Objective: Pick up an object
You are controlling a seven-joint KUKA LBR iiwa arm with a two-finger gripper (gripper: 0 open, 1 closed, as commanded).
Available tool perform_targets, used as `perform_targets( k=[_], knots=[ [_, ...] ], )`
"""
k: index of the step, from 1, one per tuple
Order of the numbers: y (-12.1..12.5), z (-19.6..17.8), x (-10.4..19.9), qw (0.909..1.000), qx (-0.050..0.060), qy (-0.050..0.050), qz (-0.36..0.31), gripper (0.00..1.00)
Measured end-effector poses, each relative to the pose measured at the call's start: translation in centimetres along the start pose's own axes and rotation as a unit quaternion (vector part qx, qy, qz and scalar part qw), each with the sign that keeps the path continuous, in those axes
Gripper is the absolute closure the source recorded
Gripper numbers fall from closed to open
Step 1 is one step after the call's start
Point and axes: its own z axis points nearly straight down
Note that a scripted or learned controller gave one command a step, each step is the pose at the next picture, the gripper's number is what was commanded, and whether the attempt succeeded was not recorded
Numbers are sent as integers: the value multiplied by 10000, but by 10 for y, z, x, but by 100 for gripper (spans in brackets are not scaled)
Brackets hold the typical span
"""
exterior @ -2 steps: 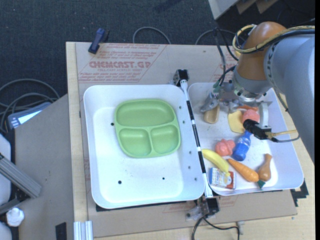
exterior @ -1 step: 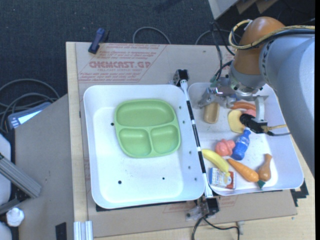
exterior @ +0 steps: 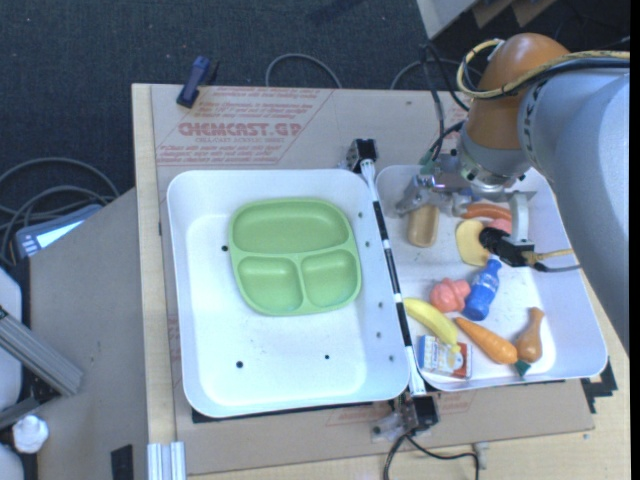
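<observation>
The gripper (exterior: 462, 196) hangs over the far end of the right bin (exterior: 575, 343); whether its jaws are apart or together cannot be told. A tan block (exterior: 422, 226) lies just left of it, a blue bottle (exterior: 483, 290), banana (exterior: 432, 319) and carrot (exterior: 487, 339) nearer the camera. A green tray (exterior: 295, 254) sits in the left bin (exterior: 200, 288).

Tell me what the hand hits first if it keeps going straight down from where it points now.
Probably the tan bread-like piece in the right bin, just below the hand; depth from this slanted view is uncertain.
</observation>
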Motion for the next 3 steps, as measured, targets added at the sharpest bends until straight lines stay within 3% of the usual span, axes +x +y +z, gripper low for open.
perform_targets(
  k=[1,2,3],
  knots=[
    [0,0,1,10000,3,0,1,0],
    [0,-10,1,10000,-9,-4,-1,100],
    [1,-101,85,10000,-6,9,-7,100]
  ],
)
